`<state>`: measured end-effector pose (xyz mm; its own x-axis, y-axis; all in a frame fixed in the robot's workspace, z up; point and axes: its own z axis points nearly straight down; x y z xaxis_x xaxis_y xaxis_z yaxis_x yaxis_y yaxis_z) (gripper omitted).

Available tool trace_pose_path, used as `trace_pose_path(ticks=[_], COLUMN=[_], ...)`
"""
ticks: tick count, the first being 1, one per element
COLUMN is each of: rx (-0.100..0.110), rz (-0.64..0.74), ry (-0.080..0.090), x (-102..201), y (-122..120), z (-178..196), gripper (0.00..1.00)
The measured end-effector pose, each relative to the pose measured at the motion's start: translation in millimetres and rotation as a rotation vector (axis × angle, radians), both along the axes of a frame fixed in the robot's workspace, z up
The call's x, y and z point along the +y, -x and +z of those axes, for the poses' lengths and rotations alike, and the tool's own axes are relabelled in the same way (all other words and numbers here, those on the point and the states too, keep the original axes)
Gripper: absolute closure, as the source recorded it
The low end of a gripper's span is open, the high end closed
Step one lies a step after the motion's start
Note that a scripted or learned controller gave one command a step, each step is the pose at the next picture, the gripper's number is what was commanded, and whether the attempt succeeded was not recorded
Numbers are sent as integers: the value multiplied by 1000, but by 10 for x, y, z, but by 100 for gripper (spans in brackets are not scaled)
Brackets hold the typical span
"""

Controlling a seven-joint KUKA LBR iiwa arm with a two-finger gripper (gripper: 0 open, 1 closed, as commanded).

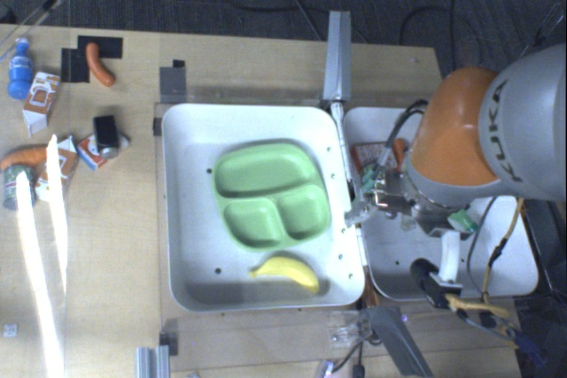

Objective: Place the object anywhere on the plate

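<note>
A green, three-compartment plate sits in the middle of the left bin. A banana lies on the bin floor by the near edge, just beside the plate but not on it. The grey and orange arm hangs over the right bin, with the gripper near the wall between the bins. Whether the gripper is open or closed cannot be told. Likely risks: the curved banana rolling from a grasp, or the gripper catching that wall while crossing.

Two shallow white plastic bins, one green three-compartment plate, one yellow banana, one small blue bottle, two orange sausages.
</note>
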<state>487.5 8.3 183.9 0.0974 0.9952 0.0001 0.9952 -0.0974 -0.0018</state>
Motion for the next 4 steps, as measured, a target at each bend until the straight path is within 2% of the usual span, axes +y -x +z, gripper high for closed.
trace_pose_path(ticks=[1,2,3,4], rx=[0,0,-4,-5], rz=[-1,86,279,375], ry=[0,0,1,1], x=[7,-560,-924,-1079], y=[-18,-691,-520,-1832], z=[84,-22,731,1436], gripper=[100,100,100,100])
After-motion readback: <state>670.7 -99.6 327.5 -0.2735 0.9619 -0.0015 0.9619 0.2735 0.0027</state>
